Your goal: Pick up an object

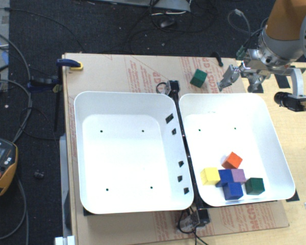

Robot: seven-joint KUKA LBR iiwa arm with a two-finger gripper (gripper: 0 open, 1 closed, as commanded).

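The arm (288, 14) enters from the upper right corner, its orange band uppermost and the grey wrist section below it. The wrist angles down and toward the left. The gripper (240, 78) sits at the far right of the scene, with its two fingers spread apart and nothing between them. One finger (228, 78) extends to the left and slants downward; the other finger (254, 80) lies to its right, beneath the wrist housing.
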